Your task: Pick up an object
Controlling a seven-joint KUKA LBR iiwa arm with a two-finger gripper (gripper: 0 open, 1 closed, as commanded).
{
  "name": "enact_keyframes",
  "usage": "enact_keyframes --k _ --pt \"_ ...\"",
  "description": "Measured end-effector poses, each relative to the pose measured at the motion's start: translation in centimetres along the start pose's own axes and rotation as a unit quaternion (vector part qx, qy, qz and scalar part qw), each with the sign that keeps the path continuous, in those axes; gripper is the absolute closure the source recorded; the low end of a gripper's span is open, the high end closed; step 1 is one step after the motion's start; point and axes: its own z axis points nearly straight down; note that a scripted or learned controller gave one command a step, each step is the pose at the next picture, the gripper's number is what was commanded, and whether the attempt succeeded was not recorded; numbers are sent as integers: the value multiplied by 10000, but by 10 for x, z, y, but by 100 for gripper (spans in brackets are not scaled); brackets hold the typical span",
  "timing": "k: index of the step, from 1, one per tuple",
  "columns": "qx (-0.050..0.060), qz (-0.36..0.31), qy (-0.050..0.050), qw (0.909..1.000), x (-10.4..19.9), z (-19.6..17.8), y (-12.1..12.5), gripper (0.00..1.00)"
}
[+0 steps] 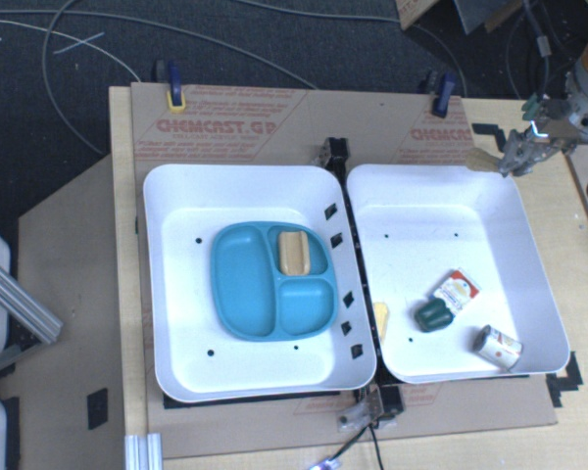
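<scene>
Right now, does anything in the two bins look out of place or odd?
One thing: a small yellow piece lies at the right bin's left edge, against the divider. The can lies on its side.

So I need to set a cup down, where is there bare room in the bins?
The right bin is bare across its far half. Its near half is crowded by a green object, a packet and a can. The blue tray takes most of the left bin.

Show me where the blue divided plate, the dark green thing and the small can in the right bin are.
blue divided plate (243,282): camera view, its bare large compartment.
dark green thing (432,315): camera view, middle of its top.
small can (497,347): camera view, middle of its side.
</scene>
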Motion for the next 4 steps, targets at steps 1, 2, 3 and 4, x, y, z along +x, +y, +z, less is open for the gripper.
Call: enact_keyframes --k 1,2,3,4 --pt "14 3 4 10000 0 -30 1 100" --pt "51 -13 22 10000 54 -33 -10 100" --pt "59 -12 22 10000 106 -15 -17 100" --pt "59 -7 21 10000 147 -11 -30 100"
